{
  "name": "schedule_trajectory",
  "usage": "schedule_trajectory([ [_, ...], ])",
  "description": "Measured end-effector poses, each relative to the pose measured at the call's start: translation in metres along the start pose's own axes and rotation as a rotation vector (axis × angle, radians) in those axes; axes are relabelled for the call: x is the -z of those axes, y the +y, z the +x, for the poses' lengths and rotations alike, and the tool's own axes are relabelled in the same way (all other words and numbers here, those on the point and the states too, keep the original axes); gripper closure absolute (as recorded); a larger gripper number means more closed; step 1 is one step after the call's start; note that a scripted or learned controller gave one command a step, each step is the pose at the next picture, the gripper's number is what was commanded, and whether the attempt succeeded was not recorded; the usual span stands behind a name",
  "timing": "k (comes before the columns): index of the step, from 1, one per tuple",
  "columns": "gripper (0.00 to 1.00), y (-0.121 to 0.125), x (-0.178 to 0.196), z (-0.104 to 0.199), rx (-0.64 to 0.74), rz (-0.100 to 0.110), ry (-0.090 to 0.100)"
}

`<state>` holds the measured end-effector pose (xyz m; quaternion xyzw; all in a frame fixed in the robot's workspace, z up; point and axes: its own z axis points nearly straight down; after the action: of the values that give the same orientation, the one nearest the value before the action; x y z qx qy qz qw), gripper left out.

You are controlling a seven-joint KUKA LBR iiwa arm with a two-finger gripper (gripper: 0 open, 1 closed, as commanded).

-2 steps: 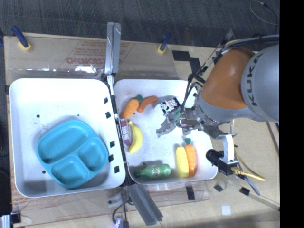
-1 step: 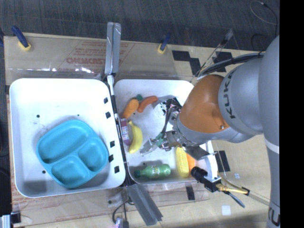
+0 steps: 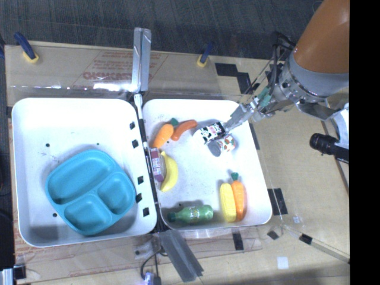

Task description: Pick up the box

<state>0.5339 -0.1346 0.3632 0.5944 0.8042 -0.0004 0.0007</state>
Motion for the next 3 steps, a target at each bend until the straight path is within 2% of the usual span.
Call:
schedule_trajectory([
  [1,1.00,0.001,0.010,0.000,0.005,0.000,-0.001],
  [2,1.00,0.073,0.080,-0.042,-0.025,0.000,0.000],
  [3,1.00,0.004,0.080,-0.051,-0.025,0.001,0.002],
])
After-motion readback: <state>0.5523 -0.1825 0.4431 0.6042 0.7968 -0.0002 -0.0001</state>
